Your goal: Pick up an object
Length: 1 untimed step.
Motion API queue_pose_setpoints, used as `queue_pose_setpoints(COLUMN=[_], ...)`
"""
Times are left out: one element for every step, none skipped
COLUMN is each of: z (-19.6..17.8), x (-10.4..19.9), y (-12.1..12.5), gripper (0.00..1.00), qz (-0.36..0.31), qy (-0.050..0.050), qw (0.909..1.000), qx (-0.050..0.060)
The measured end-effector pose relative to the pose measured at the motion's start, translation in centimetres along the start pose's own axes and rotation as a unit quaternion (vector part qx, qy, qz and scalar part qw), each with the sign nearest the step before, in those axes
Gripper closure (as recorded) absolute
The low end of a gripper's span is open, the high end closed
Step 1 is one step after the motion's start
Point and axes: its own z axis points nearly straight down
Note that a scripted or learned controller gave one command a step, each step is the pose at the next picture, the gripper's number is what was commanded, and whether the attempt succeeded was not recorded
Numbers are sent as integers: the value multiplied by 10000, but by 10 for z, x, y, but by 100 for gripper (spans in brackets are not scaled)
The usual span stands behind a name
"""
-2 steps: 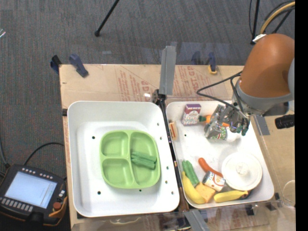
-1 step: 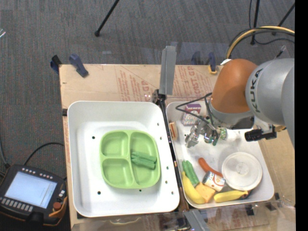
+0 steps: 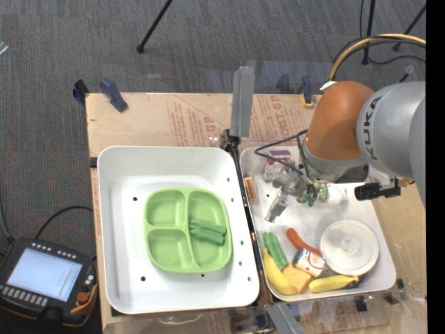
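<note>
You see the gripper [image 3: 277, 207] low over the right bin [image 3: 386, 256], near its left wall; whether it is released or clenched, you cannot tell. Below it lie a green pod [image 3: 274, 250], a carrot [image 3: 303, 240], two bananas [image 3: 277, 273] and a white lid [image 3: 350, 246]. In the left bin [image 3: 118, 179] a green plate [image 3: 167, 232] carries another green piece [image 3: 208, 231].

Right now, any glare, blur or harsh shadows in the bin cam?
Camera view: even, soft light and faint shadows; the left bin reads bright white but keeps its detail, with no hard glare. The green plate and banana are fairly sharp; the gripper looks slightly smeared.
</note>
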Motion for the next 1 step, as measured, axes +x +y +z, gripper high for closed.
queue_pose_setpoints(z=[15], x=[56], y=[-52], gripper=[0], qz=[162], qy=[12], qw=[9999], qx=[6])
